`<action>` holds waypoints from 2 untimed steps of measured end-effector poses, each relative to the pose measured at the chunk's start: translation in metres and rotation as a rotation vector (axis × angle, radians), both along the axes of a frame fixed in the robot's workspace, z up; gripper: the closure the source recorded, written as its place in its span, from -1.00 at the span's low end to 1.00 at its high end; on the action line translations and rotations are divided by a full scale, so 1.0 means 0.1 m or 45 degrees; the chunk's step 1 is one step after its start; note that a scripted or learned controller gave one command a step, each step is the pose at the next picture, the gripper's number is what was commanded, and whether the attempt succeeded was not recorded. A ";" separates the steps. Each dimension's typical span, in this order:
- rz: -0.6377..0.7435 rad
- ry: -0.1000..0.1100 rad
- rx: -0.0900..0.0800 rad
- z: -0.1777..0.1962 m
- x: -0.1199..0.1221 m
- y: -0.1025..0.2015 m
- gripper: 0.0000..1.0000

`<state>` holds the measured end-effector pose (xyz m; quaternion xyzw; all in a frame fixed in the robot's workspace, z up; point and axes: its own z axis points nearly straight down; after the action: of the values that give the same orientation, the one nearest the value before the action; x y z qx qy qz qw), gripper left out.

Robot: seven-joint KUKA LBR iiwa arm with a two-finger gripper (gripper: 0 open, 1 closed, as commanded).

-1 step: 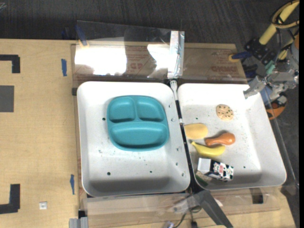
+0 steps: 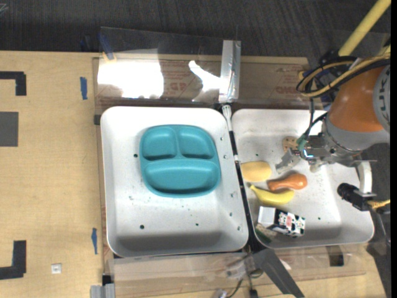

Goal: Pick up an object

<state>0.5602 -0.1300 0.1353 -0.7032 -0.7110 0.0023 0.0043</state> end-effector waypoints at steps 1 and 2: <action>0.081 -0.021 -0.005 -0.43 -0.61 0.13 -1.00; 0.077 -0.022 -0.006 -0.48 -0.02 0.05 -1.00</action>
<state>0.5585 -0.1249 0.0877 -0.6812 -0.7320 -0.0020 -0.0037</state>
